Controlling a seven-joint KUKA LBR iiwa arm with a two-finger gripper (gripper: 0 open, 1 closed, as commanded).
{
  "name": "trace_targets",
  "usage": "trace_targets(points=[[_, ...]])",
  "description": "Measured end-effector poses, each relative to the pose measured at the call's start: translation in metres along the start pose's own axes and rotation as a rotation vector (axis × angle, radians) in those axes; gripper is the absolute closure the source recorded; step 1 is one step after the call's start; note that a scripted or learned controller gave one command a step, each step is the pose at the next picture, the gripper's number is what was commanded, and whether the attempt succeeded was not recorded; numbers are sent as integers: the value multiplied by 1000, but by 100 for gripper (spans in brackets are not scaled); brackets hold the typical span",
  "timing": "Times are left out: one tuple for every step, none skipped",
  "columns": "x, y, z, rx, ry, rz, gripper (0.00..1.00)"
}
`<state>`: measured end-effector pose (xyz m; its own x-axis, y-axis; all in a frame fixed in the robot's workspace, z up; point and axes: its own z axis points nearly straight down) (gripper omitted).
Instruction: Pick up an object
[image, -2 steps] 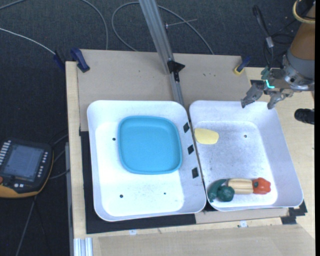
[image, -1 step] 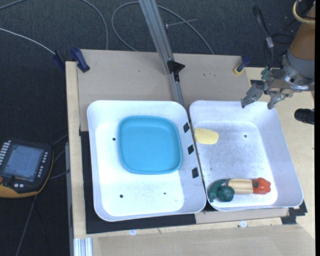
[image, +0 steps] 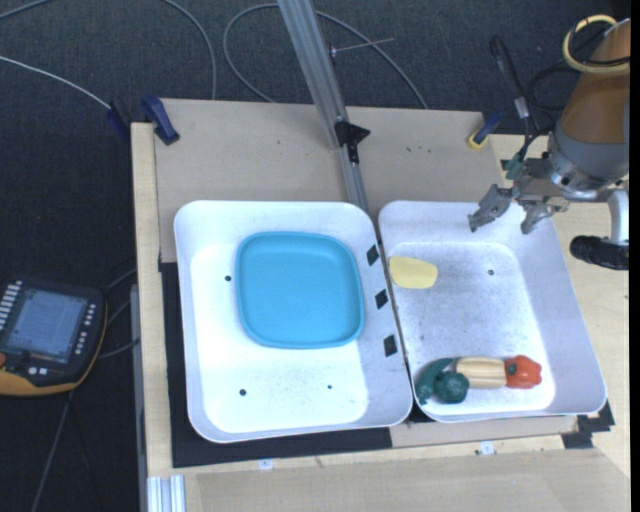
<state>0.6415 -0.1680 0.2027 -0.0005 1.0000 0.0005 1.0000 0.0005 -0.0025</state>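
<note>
Lying in the right bin (image: 560, 300), near its front edge, are three small toys in a row: a dark green lumpy one (image: 443, 384) on the left, a tan stick-shaped one (image: 481, 372) in the middle, and a red round one (image: 523, 372) on the right. They touch each other, and the row runs sideways, left to right, along the bin's front wall. The tan toy is long and smooth, and its long side points the same way as the row. The green toy looks bumpy and rounded. The red one looks shiny. A soft-looking pale yellow piece (image: 412, 272) sits alone near the bin's left wall, well apart from the row; it is flat and oval, with its long side also running left to right. The bin floor is white with grey speckles. In the left bin (image: 200, 260) lies a smooth light blue square plate (image: 299, 289) with rounded corners. Both bins rest on the pale wooden counter (image: 250, 150). The pincer (image: 512, 212) hangs over the back edge of the right bin, far from the toys. Its two grey fingers are spread apart, and nothing is between them.
</note>
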Motion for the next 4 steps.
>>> trace_targets(points=[[-2, 9, 51, 1, 0, 0, 0], [-1, 8, 103, 1, 0, 0, 0], [-2, 10, 90, -5, -1, 0, 100], [-3, 19, 43, -7, -1, 0, 100]])
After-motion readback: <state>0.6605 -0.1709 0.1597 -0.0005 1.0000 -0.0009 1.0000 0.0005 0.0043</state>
